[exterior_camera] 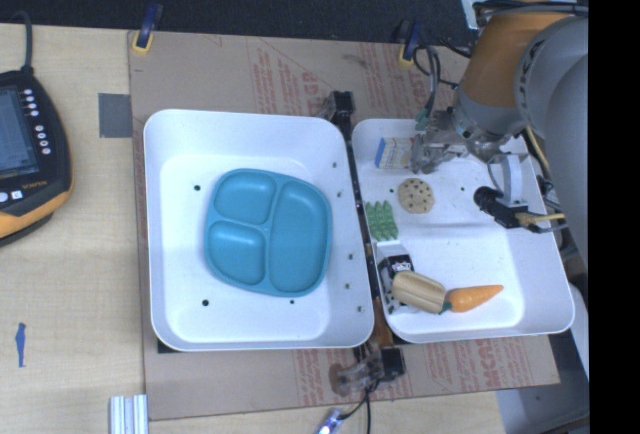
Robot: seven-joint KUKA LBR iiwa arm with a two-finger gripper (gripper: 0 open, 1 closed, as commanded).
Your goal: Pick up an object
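Note:
My gripper (428, 156) hangs low over the far left part of the right bin (520, 267), reaching in from the right. Just left of it lies a small blue and white piece (384, 153). A round speckled cookie (414, 195) sits a little nearer than the gripper. Along the bin's left wall are a green ridged piece (381, 219) and a small black block (392, 267). Near the front lie a tan roll (418, 291) and an orange carrot (474, 297), touching end to end. Whether anything is held cannot be made out.
The left bin (170, 222) holds a blue divided plate (268, 232). A control pendant (25, 152) lies on the bench at the far left. Clamps (146, 27) pin the cardboard sheet under both bins. The arm's grey and orange body fills the upper right.

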